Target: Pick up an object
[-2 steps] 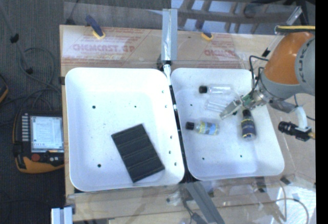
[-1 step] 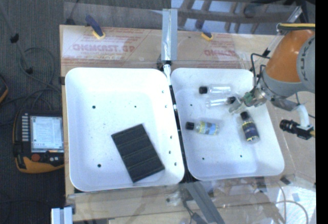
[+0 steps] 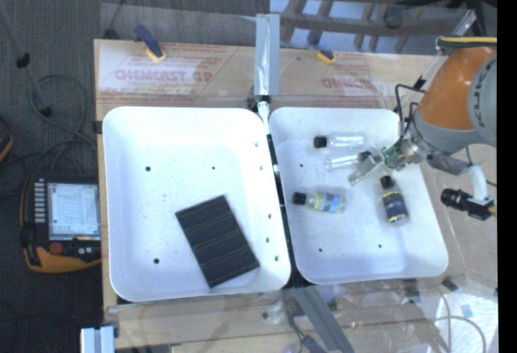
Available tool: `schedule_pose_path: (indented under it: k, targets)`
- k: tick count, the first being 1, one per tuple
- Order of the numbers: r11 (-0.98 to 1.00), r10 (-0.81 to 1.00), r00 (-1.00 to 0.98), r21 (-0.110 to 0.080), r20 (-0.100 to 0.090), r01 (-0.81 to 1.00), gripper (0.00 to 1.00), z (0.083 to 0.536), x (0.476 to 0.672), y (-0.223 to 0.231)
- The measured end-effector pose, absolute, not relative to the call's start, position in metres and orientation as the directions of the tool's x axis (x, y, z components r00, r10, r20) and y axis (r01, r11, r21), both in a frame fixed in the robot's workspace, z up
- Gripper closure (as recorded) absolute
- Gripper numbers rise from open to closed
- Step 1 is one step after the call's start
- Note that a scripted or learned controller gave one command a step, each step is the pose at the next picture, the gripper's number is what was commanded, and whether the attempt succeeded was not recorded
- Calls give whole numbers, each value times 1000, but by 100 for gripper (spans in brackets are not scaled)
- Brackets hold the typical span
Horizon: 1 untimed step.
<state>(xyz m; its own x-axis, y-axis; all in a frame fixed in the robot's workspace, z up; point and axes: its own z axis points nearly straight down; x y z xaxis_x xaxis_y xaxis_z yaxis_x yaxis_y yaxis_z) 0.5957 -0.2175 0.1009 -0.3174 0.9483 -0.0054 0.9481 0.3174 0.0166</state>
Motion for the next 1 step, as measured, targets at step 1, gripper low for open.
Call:
schedule_pose_path:
  k: [1]
  targets:
    - [402, 916, -402, 8, -2, 916, 0, 91, 622, -219]
